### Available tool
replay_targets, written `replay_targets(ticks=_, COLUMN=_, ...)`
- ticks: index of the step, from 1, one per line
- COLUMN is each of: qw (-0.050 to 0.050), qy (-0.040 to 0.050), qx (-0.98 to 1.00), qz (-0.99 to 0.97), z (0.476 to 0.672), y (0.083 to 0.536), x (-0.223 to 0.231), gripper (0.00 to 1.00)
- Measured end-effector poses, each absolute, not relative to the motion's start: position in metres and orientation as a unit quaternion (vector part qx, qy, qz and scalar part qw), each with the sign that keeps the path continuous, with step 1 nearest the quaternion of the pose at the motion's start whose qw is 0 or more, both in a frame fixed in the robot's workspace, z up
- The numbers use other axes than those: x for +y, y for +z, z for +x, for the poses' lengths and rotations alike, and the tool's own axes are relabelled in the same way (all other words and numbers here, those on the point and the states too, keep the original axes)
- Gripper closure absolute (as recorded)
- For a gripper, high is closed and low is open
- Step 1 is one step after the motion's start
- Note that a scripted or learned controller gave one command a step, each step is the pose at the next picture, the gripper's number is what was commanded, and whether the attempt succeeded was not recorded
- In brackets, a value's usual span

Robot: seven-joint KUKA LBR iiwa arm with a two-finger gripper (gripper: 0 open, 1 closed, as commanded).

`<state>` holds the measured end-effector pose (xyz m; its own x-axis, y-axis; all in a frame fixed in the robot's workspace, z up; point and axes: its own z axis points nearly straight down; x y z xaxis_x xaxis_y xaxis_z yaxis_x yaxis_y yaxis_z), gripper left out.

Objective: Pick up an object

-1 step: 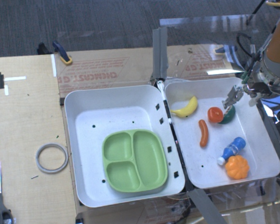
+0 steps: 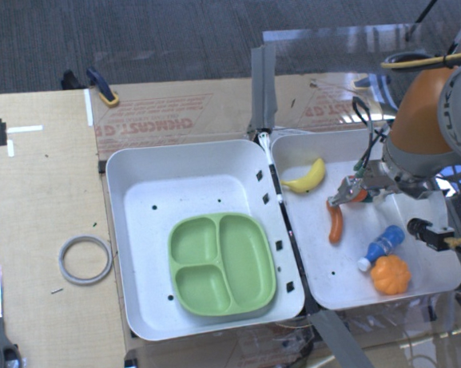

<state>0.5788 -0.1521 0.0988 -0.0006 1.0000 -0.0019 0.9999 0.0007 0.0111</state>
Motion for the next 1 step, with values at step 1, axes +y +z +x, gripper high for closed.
replay_targets(ticks=1, qw=0.005, qy=0.0034, qx=0.706, qz=0.708, z=0.5789, y=0.1076, x=-0.1534, gripper=1.0)
